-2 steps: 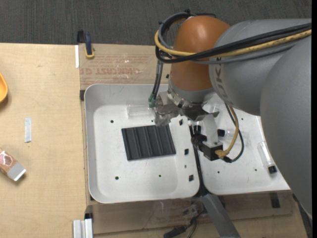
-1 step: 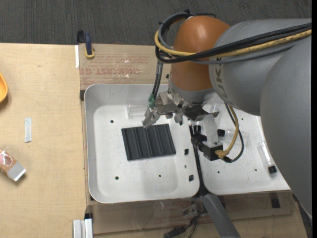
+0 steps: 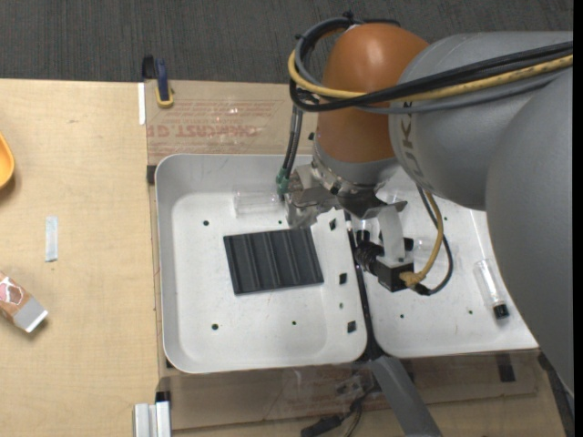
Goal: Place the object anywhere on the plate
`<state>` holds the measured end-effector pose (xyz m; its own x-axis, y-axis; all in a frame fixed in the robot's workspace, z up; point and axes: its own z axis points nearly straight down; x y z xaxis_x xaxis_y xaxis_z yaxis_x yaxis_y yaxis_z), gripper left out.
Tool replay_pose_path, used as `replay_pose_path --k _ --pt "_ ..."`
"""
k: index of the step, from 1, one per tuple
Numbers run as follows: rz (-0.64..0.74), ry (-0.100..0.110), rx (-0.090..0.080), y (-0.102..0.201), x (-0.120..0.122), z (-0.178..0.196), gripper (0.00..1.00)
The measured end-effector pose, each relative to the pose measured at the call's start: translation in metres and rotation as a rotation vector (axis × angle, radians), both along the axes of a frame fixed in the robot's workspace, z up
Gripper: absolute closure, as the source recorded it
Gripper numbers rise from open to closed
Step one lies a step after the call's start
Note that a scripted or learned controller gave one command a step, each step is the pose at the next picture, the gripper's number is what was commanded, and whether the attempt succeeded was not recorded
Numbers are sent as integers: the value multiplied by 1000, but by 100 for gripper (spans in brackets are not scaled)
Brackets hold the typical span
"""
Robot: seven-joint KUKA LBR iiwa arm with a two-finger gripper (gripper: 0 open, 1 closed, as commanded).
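Observation:
A dark ribbed rectangular plate (image 3: 273,262) lies flat in the left white bin (image 3: 182,326). My gripper (image 3: 305,211) hangs under the orange-banded wrist, just above the plate's far right corner, and the wrist hides most of it. A small clear object (image 3: 250,203) rests on the bin floor just left of the gripper, behind the plate. In the right bin (image 3: 510,335) lies a clear tube with a black cap (image 3: 490,287), well away from the gripper.
The arm's grey body covers most of the right bin. On the wooden bench to the left lie a small white strip (image 3: 51,239), a red-and-grey item (image 3: 20,304) and an orange object (image 3: 4,162) at the edge. A blue clamp (image 3: 160,78) stands behind the left bin.

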<state>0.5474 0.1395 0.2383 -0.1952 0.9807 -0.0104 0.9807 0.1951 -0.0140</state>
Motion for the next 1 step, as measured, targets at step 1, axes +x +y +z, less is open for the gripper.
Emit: replay_pose_path --k 1 --pt "0 0 0 0 0 0 0"
